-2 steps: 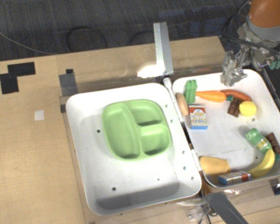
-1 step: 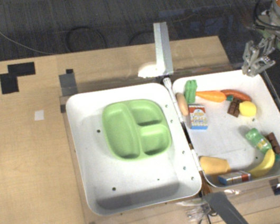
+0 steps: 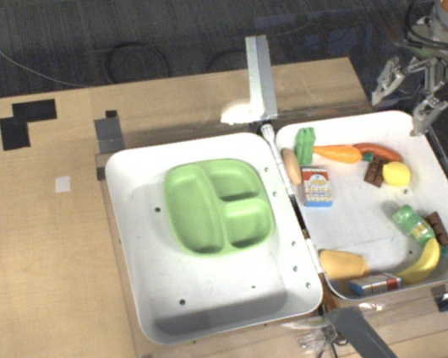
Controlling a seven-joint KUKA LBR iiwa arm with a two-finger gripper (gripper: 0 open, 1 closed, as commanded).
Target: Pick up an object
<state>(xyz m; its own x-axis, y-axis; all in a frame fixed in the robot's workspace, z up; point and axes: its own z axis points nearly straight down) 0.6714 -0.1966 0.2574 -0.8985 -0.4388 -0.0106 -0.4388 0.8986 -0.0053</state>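
A green divided tray [image 3: 216, 205] lies in the left white bin [image 3: 156, 306], which sits on the wooden counter [image 3: 43, 274]. Black cutouts [image 3: 25, 121] mark the counter's far left, and a metal post [image 3: 261, 77] stands behind the bins. Dark carpet [image 3: 135, 18] lies beyond.

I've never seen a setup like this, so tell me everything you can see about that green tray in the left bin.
The green tray is a pale green, matte plastic-looking dish with rounded corners and three compartments: one long one on the left, two smaller ones on the right. It lies flat, open side up, slightly turned, in the upper middle of the left bin. It rests on the bin's white floor, apart from the walls. Nothing lies in it.
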